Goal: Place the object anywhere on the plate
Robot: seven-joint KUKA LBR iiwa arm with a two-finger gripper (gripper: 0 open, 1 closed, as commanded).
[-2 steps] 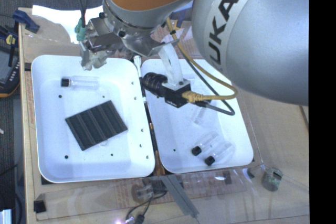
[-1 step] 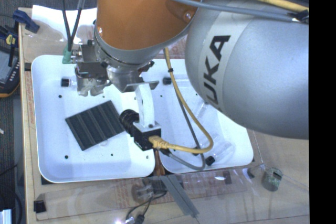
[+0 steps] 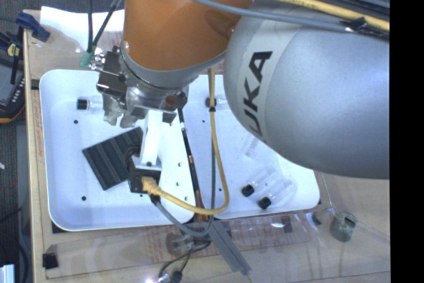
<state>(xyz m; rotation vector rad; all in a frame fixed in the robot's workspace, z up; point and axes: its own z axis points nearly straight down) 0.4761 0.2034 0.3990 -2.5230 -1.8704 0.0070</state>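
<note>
The end effector (image 3: 122, 117) hangs low over the left bin (image 3: 53, 142), just above the dark ribbed plate (image 3: 109, 159), presumably to set something there (its grip state cannot be told). No carried object is discernible; two clear black-capped vials (image 3: 265, 190) lie in the right bin.

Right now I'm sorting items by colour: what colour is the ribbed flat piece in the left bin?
Black, dark ribbed piece, seen best in the camera view.
</note>
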